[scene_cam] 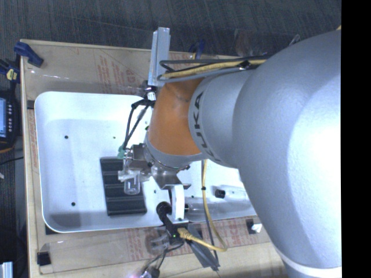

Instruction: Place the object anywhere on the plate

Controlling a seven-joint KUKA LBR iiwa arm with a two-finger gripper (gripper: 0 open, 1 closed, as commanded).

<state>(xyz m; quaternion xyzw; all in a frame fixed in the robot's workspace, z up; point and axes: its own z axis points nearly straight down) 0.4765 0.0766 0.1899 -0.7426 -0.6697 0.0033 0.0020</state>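
A dark carpeted floor (87,10) is showing along the far side of the scene, beyond a pale wooden tabletop (87,59) printed with faint red lettering. The tabletop is carrying a shallow white bin (64,149) on the left, its rounded rim lying close to the tabletop's near edge. A blue clamp (28,52) is gripping the tabletop's far left corner, and part of a small dark screen (7,119) is glowing at the left edge.

The big grey arm (278,149) is filling the right half of the scene, with its orange band (174,120) hanging over the bin's right side. Black cables are running down from the band toward the wrist, and a yellow cable (206,213) is looping toward the near edge.

A black ribbed plate (113,190) is lying flat in the near middle of the bin. The jaws (131,181) are hanging directly over the plate's right part, pointing left. Whether they are released or clenched cannot be told, since the metal parts are blurring together. No separate object can be made out between them or on the plate.
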